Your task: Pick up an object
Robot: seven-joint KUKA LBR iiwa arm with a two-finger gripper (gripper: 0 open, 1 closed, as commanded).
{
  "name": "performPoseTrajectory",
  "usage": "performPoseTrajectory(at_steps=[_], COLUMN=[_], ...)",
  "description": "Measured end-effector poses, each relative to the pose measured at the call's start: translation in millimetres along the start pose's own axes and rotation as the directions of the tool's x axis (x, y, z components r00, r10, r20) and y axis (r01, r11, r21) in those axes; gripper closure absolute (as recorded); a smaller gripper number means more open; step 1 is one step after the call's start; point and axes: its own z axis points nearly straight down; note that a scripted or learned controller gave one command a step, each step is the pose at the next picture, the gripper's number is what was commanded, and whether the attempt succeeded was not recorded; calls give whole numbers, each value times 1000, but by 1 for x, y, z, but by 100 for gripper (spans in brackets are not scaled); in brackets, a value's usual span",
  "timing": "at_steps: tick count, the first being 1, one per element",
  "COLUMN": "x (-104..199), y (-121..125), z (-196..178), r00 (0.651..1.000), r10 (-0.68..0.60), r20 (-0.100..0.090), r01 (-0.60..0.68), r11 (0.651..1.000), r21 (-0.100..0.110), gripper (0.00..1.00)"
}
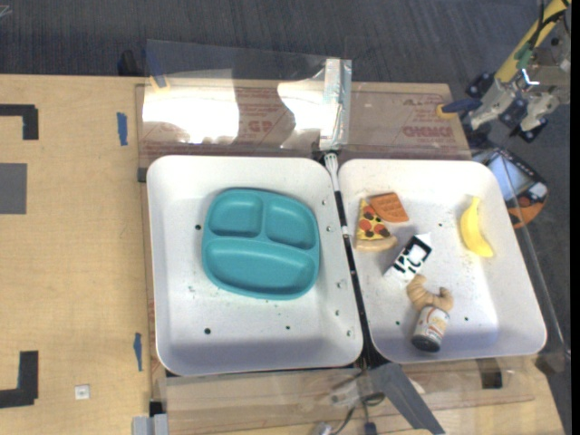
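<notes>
The left bin [172,270] holds a teal divided plate [263,243] lying flat near its middle. Several small things lie in the right bin [507,324]. A toy pizza slice [372,229] rests near the bin's left wall, with an orange wedge [391,207] touching it from behind. To the right of the pizza is a small black and white object [410,257]. A yellow banana [475,227] lies near the right wall. Toward the front, a tan lumpy toy [424,292] touches a small can [431,329] lying on its side.
A clear plastic sheet and cardboard [272,116] stand behind the bins. Cables and grey and yellow hardware [517,93] sit at the back right, beyond the right bin. The wooden bench [63,243] stretches out to the left.
</notes>
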Motion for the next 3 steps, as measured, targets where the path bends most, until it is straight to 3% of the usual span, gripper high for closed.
performPoseTrajectory(at_steps=[1, 2, 3], x=[-39, -36, -37], y=[-44, -42, -87], z=[-102, -108, -111], r00=[1000, 1000, 1000], r10=[2, -3, 0], r20=[1, 1, -4], r01=[-2, 3, 0], r11=[1000, 1000, 1000], r21=[3, 7, 12], gripper=[0, 100, 100])
